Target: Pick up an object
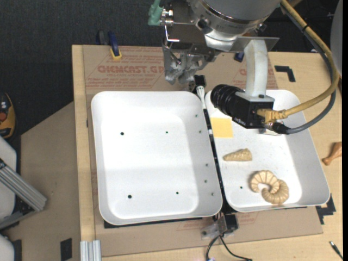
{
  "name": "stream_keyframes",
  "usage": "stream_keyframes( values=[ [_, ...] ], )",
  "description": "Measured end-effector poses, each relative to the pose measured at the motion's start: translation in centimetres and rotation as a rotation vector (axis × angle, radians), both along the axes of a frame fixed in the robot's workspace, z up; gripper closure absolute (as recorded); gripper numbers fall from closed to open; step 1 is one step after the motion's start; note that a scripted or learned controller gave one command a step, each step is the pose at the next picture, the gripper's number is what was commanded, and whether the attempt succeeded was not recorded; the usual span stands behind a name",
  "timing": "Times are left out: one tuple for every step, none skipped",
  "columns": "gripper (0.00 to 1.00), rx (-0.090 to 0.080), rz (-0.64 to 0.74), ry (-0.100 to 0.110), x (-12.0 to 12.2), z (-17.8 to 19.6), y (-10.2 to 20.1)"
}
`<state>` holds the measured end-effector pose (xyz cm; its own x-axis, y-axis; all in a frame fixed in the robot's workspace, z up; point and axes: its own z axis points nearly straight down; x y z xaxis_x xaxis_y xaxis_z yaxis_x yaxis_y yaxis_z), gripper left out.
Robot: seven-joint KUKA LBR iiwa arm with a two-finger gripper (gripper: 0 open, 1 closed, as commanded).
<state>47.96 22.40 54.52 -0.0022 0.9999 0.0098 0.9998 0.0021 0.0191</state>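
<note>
Below your gripper [184,72], yellow square [222,127], pale wedge [238,156] and curled pastry piece [269,186] lie in the right bin [310,145], well clear of it, grip state you cannot tell.

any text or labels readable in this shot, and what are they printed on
"CHEMCAST GP": red print, faint and partly blocked by the arm, repeated in rows on the brown board under the bins; the last letters are uncertain.
Smaller red lines beneath it on the same board: too blurred to read.
Red print along the board's front strip: too faint to read.
</note>
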Motion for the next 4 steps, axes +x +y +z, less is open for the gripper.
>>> stream_keyframes(
  values=[
    [0.00,-0.010,0.000,0.020,-0.1,-1.0,0.1],
    [1.00,-0.008,0.001,0.015,0.0,0.1,0.1],
    [0.00,-0.009,0.001,0.017,0.0,0.0,0.1],
    [1.00,-0.008,0.003,0.012,0.0,1.1,0.2]
  ],
)
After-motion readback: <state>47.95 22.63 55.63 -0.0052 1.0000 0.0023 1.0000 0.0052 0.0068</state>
